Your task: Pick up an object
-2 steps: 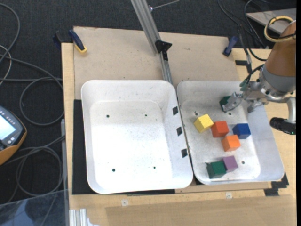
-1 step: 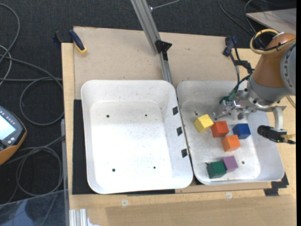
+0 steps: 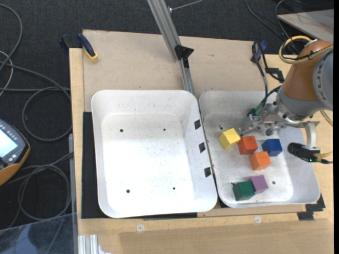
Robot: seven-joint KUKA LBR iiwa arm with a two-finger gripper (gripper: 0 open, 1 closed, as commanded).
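I am looking down at a wooden bench (image 3: 137, 57) standing on dark carpet, with loose black cables lying on the floor around it. Two shallow white bins are sitting side by side on the bench. The left bin (image 3: 148, 152) is showing only speckled white floor. The right bin (image 3: 302, 189) is holding six small blocks. A yellow block (image 3: 230, 137) is lying nearest the divide between the bins, tilted. Just beside it, a red-orange block (image 3: 247, 144) is sitting, with an orange block (image 3: 260, 160) close below it. A blue block (image 3: 273, 146) is resting to the right of the red-orange one. Toward the near rim, a green block (image 3: 243, 189) and a purple block (image 3: 259, 183) are touching each other.

The arm (image 3: 307, 83) is reaching in from the right over the far part of the right bin. Its gripper (image 3: 259, 121) is hanging just above the yellow and red-orange blocks. I cannot tell from this view how the pincer is set, and I am seeing no block lifted off the bin floor. A metal pole (image 3: 167, 25) is slanting up from the bench behind the bins. A blue-and-yellow clamp (image 3: 87, 45) is gripping the far left corner of the bench.
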